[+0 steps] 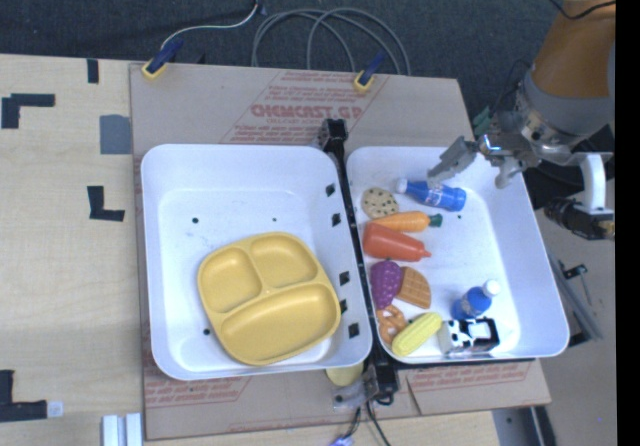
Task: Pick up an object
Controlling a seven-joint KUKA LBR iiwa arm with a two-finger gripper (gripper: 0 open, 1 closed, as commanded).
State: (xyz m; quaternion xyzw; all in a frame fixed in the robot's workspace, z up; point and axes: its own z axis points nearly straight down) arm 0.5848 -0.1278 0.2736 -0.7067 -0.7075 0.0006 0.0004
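Toys crowd the right shallow white bin (520, 264) on the counter: a blue plastic bottle with a white cap (434, 196) lies on its side near the far wall, with a round speckled cookie (379, 202), an orange carrot (406, 222) and a red pepper (396, 245) nearby. My end effector (478, 161) hangs over that bin's far right part, fingers spread apart with nothing between them, one fingertip just above the bottle. A yellow divided plastic plate (268, 297) sits in the left white bin (170, 234).
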